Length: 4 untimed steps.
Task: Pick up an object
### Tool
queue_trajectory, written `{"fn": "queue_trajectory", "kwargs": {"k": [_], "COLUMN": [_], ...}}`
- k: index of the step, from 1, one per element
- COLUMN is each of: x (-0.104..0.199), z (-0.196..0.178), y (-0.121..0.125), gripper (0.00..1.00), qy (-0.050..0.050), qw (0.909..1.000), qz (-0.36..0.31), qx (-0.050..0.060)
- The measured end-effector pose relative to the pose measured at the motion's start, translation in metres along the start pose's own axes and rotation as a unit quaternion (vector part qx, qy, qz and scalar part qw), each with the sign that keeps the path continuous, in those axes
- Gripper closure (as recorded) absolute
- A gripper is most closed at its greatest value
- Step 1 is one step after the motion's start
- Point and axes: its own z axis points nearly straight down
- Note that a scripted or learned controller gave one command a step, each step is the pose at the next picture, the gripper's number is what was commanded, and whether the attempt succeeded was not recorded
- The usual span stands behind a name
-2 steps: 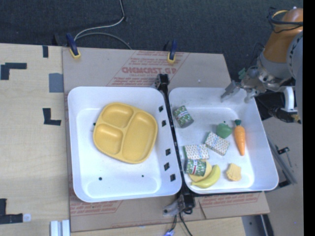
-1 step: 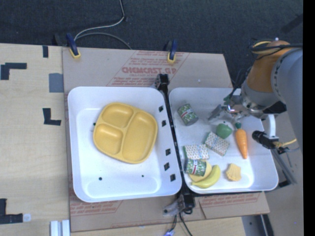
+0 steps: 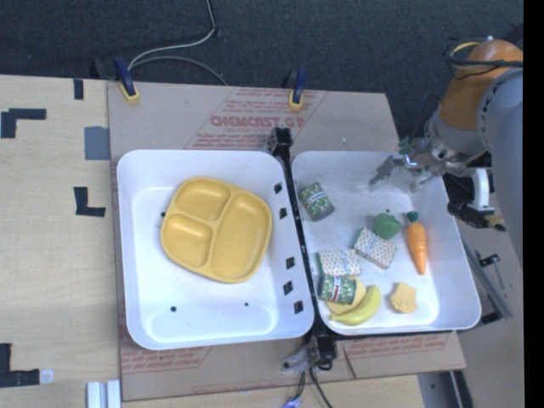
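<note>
Over the right bin's (image 3: 450,313) far corner my gripper (image 3: 393,167) hangs spread, grasping nothing. I'd pick the carrot (image 3: 416,243): isolated, so straddle it crosswise before descending.

The grey arm (image 3: 501,100) reaches in from the right side of the camera view, its orange band (image 3: 476,79) showing high near the upper right corner. The wrist bends leftward and downward, ending in the gripper (image 3: 398,170). Its two thin fingers (image 3: 382,173) are spread apart, pointing left and slightly down, with nothing between them.
</note>
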Motion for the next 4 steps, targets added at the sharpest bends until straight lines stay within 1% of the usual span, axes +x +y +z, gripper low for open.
{"fn": "queue_trajectory", "kwargs": {"k": [1,2,3,4], "x": [0.065,0.0,0.046,0.045], "z": [0.026,-0.025,0.026,0.015], "y": [-0.055,-0.004,-0.062,-0.06], "gripper": [0.0,0.0,0.0,1.0], "qy": [0.001,0.0,0.0,-0.001], "qw": [1.0,1.0,1.0,1.0], "qz": [0.0,0.001,0.001,0.001], "qx": [0.0,0.0,0.0,-0.002]}}
